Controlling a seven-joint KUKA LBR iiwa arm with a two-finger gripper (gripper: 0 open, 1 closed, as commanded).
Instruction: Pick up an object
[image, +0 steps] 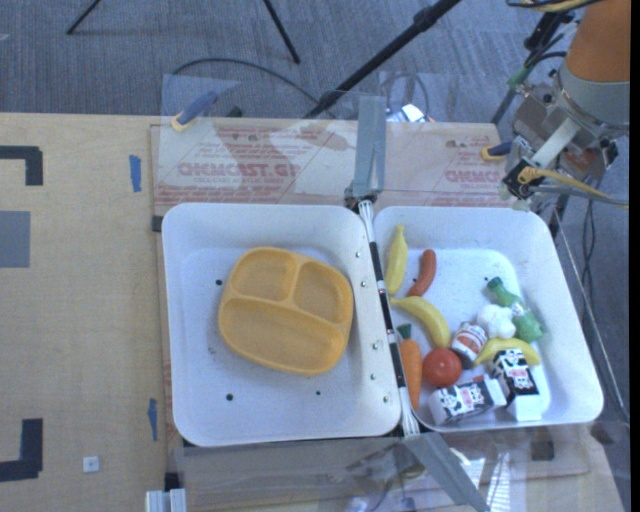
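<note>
Reach: the gripper (540, 140) hangs high past the far corner of the right bin (578, 340), well apart from the tomato (441, 366), up and to the right of it in the view.
Jaws: cannot tell whether spread or pressed together.
Objects to pick: crowded round the tomato. The carrot (411, 372) is just left of it, the can (467, 342) just up-right, the cartons (462, 400) just below, and the banana (425, 318) and sausage (425, 272) farther up.
Crowding risk: a descent beside the tomato would likely land on a neighbour and shove it rather than grip it.
Roll risk: the tomato and can look round and smooth, so an off-centre pinch could squirt them out.
Wall risk: the carrot lies against the bin's inner wall, left of the tomato, leaving little room on that side.
Other bin: the plate (287, 310) sits well left of the tomato in the left bin (175, 330). It is broad and flat, probably too wide to grasp.
</note>
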